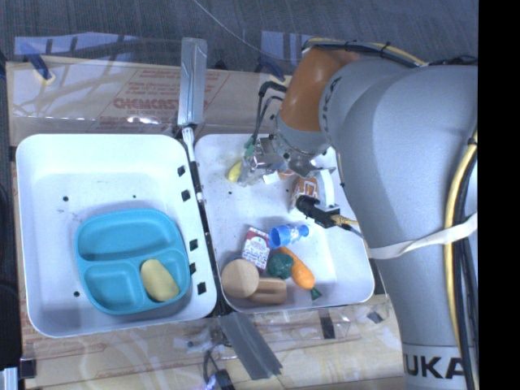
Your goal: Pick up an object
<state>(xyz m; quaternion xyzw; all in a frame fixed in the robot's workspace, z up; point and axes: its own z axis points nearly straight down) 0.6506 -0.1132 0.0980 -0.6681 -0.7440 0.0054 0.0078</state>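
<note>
— What lies nearest in the right bin (357,287)?
— A wooden block (240,278), a carrot (297,271), a small blue bottle (288,234).
— And the gripper (258,162)?
— Farther back, low over a yellow object (235,171) just to its left. Whether it is open, I cannot tell.

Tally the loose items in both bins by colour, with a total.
Yellow: 2, the potato-shaped item on the blue tray and a small piece by the gripper
Blue: 1, small bottle
Orange: 1, carrot
Tan: 1, wooden block
Red and white: 1, packet
Total: 6, tray not counted
</note>
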